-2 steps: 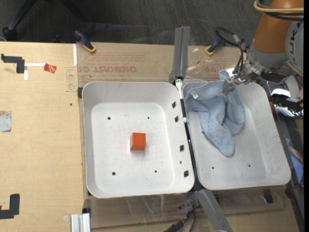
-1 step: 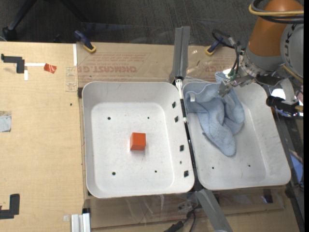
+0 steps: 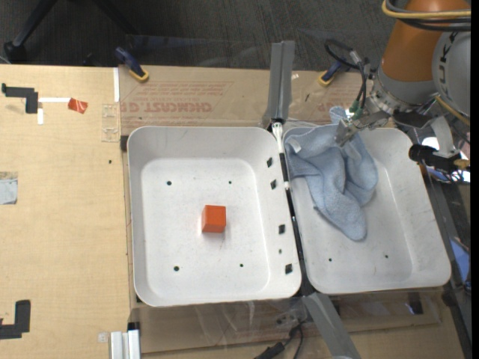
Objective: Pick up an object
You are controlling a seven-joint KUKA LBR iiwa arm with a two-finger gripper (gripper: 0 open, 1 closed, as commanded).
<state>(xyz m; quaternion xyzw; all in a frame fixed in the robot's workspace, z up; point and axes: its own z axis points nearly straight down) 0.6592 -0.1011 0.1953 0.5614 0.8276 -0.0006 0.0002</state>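
A light blue cloth [image 3: 340, 182] lies in the right bin [image 3: 408, 260], bunched toward its far left corner. One end of it is pulled up to a peak at my gripper [image 3: 347, 132], which hangs over the bin's far edge and is shut on that end. The rest of the cloth drapes down from there onto the bin floor. In the left bin [image 3: 150, 268] a small orange-red cube [image 3: 214, 219] sits alone near the middle, well away from the gripper.
A grey upright divider post [image 3: 280, 81] stands between the bins at the back. Cardboard [image 3: 194, 96] backs the bins, with clamps at its top edge. A wooden board [image 3: 52, 215] lies to the left, bearing a small red item [image 3: 77, 105].
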